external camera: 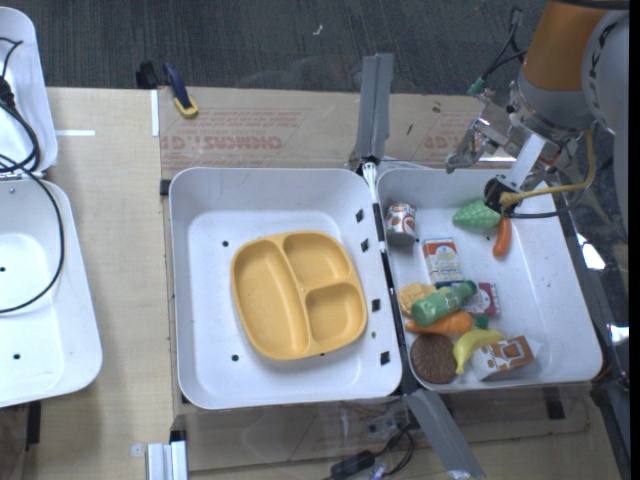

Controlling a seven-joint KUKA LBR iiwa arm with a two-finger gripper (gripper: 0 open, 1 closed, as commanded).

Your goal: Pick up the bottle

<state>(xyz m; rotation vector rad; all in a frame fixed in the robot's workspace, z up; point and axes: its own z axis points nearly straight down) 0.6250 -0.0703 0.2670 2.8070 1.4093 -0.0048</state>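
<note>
The green bottle (443, 303) lies on its side in the middle of the right bin (560, 298), among other toy food. My gripper (476, 178) hangs over the far edge of that bin, well behind the bottle and apart from it. It is open with nothing between its fingers. A green leafy toy (476, 216) lies just in front of the gripper.
Around the bottle lie a small can (401, 220), a carton (443, 260), an orange carrot (501, 237), a banana (476, 345), a brown cookie (434, 358) and a small box (503, 358). The left bin (200, 298) holds a yellow divided plate (298, 293).
</note>
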